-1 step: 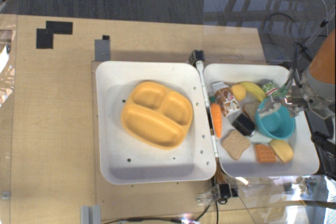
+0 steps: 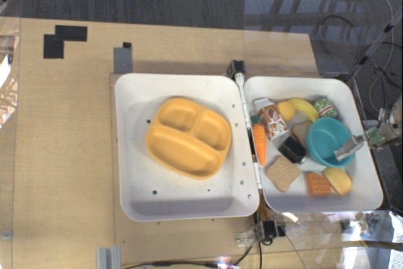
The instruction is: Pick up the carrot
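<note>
Toast (image 2: 283,174) nr carrot (image 2: 259,143); carton (image 2: 271,120) adj.

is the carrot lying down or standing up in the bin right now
Lying down. The carrot rests flat along the left wall of the right bin, its length running toward the camera, beside the small carton.

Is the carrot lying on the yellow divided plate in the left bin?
No, the carrot lies in the right bin against its left wall, while the yellow divided plate sits in the left bin.
</note>
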Robot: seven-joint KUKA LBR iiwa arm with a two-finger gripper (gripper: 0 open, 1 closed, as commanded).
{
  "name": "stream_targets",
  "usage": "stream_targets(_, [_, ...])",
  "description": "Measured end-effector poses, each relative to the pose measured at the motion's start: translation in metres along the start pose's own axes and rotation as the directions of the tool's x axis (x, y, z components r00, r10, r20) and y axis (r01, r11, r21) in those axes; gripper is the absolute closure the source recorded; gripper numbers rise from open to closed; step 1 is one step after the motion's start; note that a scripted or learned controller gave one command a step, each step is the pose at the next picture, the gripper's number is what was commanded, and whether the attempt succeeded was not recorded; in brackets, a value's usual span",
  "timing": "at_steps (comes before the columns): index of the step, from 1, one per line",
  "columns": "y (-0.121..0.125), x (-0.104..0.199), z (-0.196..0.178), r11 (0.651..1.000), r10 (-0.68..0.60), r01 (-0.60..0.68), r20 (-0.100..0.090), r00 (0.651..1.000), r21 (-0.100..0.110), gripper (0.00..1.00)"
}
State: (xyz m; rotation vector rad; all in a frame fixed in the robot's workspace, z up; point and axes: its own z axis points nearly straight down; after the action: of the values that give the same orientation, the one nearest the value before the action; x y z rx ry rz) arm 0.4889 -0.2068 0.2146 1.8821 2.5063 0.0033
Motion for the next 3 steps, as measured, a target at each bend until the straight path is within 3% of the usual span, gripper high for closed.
stream_targets(1, [0.004, 0.001, -0.012, 1.0, -0.006, 0.006, 0.005, 1.0, -0.01, 1.0])
stream_targets(2, [0.004, 0.001, -0.011, 1.0, -0.006, 0.006, 0.005, 1.0, -0.009, 0.0])
stream_targets(3, [0.007, 0.0, -0.023, 1.0, -0.011, 0.011, 0.011, 1.0, -0.017, 1.0])
